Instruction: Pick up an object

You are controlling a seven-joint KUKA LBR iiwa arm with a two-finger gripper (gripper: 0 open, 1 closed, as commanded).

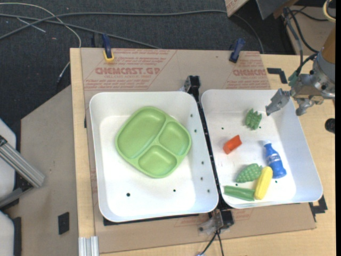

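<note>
Grey two-finger gripper (290,101) hangs with fingers spread above the right white bin's (306,154) far corner, holding nothing. Below it lie a green knobbly toy (253,118), orange block (232,144), blue bottle (274,159), yellow corn (263,182) and green pod (238,193). A green sectioned plate (153,141) fills the left white bin (101,148).

Right bin (298,143): open white floor along upper left and centre. Clutter toward lower right: blue bottle (274,160), yellow piece (263,183), green bumpy piece (249,173) and green stick (238,193) packed close together. Red block (232,143) and green toy (253,119) apart, with room around each. Left bin (106,196): green divided plate (153,141) filling the middle, margins free.
</note>
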